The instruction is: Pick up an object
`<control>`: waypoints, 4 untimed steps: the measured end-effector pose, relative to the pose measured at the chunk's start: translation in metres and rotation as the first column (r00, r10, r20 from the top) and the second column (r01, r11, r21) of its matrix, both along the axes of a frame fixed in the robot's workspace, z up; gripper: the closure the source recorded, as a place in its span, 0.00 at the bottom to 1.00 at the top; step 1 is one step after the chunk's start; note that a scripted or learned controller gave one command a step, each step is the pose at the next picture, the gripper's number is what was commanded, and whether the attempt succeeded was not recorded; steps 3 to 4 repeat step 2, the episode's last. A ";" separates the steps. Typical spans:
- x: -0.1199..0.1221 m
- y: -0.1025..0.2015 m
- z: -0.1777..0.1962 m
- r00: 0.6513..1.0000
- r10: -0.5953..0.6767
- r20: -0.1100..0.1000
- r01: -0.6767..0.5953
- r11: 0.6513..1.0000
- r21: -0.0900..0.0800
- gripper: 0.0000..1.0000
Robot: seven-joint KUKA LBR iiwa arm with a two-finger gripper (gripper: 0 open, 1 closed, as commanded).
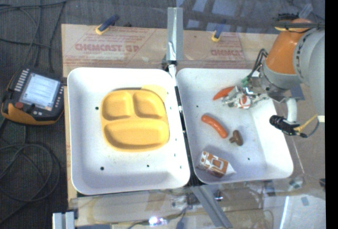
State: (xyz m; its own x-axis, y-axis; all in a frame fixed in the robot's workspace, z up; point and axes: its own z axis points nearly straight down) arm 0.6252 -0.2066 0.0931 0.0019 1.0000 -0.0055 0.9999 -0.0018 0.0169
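The silver two-finger gripper (pixel 238 97) is reaching into the upper right of the right white bin (pixel 274 162), touching a small red-and-white object (pixel 244 101) beside an orange carrot-shaped toy (pixel 222 93). I cannot tell the claw's state. It should be closing gently around one toy.

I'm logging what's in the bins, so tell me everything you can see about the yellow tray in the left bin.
The yellow tray is a rounded-corner rectangle that looks like moulded plastic, matte and evenly coloured. It has three recessed compartments: two smaller ones side by side along its far edge and one wide one along its near edge, split by raised ridges. It lies flat, open side up, near the middle of the left bin, turned slightly askew to the bin's walls. Its compartments look empty, and only the bin floor touches it.
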 end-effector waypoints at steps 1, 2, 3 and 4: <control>0.000 0.000 0.006 1.000 0.000 -0.003 0.000 1.000 0.003 1.00; 0.044 0.044 0.103 0.998 0.054 -0.022 -0.054 0.999 0.005 1.00; 0.044 0.044 0.103 0.998 0.054 -0.022 -0.054 0.999 0.005 1.00; 0.044 0.044 0.103 0.998 0.054 -0.022 -0.054 0.999 0.005 1.00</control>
